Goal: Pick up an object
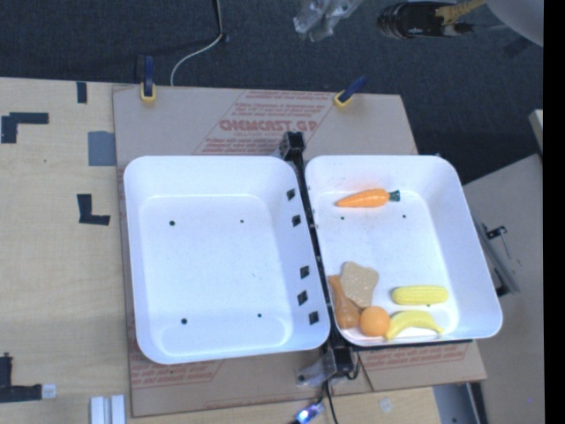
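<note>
The carrot [363, 199] lies alone with open floor around it; the near-corner items crowd together.

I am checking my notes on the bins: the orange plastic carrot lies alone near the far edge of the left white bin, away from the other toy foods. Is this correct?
Not quite: the camera view shows the orange plastic carrot in the right white bin, not the left white bin. The rest holds: it lies alone near the far edge, apart from the other toy foods at the near edge.
</note>
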Controlling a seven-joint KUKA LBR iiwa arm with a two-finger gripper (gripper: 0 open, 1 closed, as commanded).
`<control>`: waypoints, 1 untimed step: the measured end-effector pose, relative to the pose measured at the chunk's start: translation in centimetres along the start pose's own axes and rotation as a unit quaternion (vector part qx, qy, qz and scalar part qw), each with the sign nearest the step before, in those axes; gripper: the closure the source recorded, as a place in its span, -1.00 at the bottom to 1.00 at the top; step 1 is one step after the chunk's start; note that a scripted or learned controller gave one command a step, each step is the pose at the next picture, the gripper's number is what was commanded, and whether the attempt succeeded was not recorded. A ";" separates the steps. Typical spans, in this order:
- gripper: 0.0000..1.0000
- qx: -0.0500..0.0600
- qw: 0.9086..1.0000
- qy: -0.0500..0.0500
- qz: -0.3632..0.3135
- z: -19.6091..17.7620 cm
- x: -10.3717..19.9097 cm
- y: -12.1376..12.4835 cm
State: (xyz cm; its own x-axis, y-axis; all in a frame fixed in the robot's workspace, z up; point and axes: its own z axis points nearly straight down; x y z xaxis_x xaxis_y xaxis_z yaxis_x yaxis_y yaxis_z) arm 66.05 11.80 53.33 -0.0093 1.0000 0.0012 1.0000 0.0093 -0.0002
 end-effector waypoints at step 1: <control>1.00 0.001 1.000 0.001 -0.001 0.0 10.8 0.8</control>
State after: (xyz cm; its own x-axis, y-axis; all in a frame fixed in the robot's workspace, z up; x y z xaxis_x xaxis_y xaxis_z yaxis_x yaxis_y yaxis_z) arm 66.71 22.57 53.30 -0.0117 0.9999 0.0025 0.9999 0.0117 -0.0017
